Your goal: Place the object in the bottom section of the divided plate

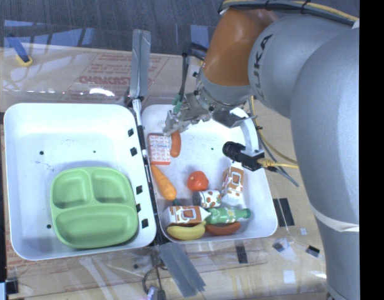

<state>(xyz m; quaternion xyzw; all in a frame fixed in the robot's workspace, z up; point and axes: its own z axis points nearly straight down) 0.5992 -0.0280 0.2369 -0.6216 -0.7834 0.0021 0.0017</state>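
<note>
Apparently the gripper (173, 125) hovers over a small sausage (175, 144); jaw state unclear. Light, smooth, likely slippery; best pinched across its middle.

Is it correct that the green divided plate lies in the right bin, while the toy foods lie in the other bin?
Not quite: the camera view shows the green divided plate in the left bin. The toy foods, such as the banana, lie in the right bin.

Below my fingers in the right bin (261, 220): carrot (163, 182), tomato (197, 180), banana (185, 232), green bottle (228, 215), two cartons.
</note>
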